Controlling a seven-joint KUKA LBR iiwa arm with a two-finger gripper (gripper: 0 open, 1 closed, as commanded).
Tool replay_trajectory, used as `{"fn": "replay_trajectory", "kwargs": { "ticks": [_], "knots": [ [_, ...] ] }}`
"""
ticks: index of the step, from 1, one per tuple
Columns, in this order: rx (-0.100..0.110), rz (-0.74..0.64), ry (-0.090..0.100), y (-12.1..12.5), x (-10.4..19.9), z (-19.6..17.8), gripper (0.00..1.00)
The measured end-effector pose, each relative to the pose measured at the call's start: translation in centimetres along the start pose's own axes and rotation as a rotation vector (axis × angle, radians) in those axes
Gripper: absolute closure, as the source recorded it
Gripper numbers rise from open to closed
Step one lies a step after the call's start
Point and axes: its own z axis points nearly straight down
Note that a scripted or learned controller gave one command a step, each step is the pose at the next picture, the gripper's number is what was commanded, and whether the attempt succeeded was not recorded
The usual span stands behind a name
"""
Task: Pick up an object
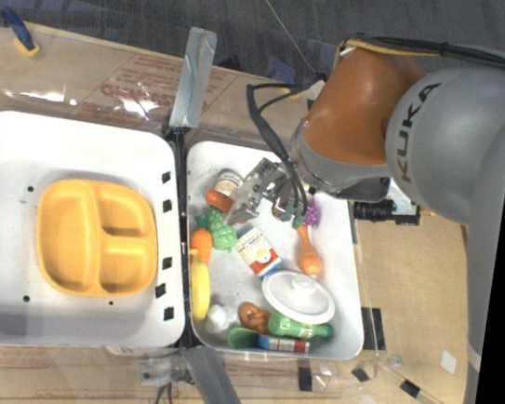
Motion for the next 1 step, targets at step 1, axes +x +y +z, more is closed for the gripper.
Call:
{"fn": "replay_trajectory", "kwargs": {
  "ticks": [1],
  "knots": [
    [0.004,-0.042,0.016,7.21,-1.57,3.67,1.00]
  ]
}}
